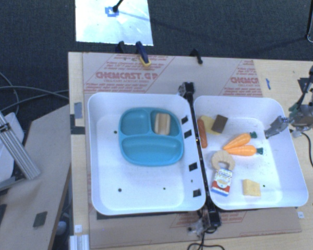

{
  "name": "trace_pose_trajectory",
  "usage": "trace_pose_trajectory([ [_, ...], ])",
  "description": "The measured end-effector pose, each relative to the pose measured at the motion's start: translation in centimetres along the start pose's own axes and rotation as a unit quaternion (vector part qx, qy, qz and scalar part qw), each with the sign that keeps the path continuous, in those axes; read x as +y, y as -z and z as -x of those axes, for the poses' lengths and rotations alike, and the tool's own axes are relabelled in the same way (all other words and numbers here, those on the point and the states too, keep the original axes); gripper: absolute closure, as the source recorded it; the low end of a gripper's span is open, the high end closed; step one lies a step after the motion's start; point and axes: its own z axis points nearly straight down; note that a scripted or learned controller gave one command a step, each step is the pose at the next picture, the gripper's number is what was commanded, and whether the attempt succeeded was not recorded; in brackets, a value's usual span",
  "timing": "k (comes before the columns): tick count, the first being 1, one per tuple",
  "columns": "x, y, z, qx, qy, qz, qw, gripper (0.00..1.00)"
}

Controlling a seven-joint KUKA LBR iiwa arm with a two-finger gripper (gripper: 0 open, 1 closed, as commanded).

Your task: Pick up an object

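Two white bins (109, 191), one blue plate (146, 150), two carrots (239, 140), one sausage (202, 132), one juice carton (222, 181).

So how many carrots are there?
2, lying side by side in the right bin: the upper carrot and the lower carrot, touching. None looks hidden.

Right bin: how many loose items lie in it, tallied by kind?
Toy carrots: 2
Sausage: 1
Brown block: 1
Yellow piece beside the brown block: 1
Tan ring: 1
Small carton: 1
Cheese wedge: 1
Total: 8
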Motion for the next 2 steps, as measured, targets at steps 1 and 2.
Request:
trace_pose_trajectory([
  [1, 0.0, -4.2, -0.3, 0.0, -0.001, -0.001, 1.0, 0.0],
  [2, -0.3, -10.3, -0.4, 0.0, -0.001, -0.001, 1.0, 0.0],
])
